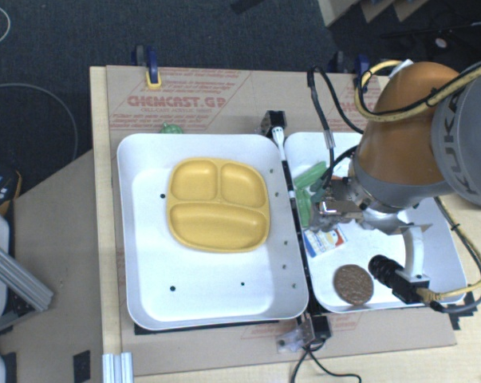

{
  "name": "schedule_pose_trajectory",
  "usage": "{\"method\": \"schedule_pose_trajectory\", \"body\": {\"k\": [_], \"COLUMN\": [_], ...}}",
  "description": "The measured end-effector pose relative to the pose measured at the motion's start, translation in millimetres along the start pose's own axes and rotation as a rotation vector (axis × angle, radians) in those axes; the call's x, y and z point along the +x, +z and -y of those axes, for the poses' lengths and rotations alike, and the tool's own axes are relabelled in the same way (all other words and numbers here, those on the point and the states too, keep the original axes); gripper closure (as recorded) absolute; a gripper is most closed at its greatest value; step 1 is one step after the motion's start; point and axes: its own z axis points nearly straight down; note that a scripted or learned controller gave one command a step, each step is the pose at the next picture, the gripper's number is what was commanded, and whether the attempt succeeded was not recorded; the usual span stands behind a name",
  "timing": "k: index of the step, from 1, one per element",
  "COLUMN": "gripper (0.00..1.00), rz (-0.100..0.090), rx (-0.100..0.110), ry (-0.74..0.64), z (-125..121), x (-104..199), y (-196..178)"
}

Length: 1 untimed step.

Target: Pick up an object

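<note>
Lying across the brown surface (184, 94), a board with red lettering is carrying two shallow white bins side by side. The left bin (144, 282) is holding a yellow divided plate (218, 204), which is sitting flat in the far half of that bin with its three compartments facing up, well apart from the bin's near rim. A blue and yellow clamp (151, 64) is gripping the far edge of the board, above the left bin's far corner.

The right bin (446, 250) is holding three small things. A green object (308, 183) is lying near the bin's left wall, towards the far side. A small blue, white and red packet (324, 240) is lying just nearer than the green object, also close to the left wall. A round brown disc (354, 284) is lying flat near the bin's near rim, just to the right of the packet.

The hand (329, 206) is hovering low over the right bin, between the green object and the packet; whether it is spread, pressed together or pinching anything cannot be told. The arm (408, 134) is reaching in from the right, covering much of the right bin.
</note>
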Motion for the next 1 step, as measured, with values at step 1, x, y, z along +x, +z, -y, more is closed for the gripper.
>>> {"method": "schedule_pose_trajectory", "body": {"k": [1], "gripper": [1.00], "rz": [-0.002], "rx": [-0.009], "ry": [-0.003], "z": [-1.5], "x": [92.5], "y": [-80.0]}}
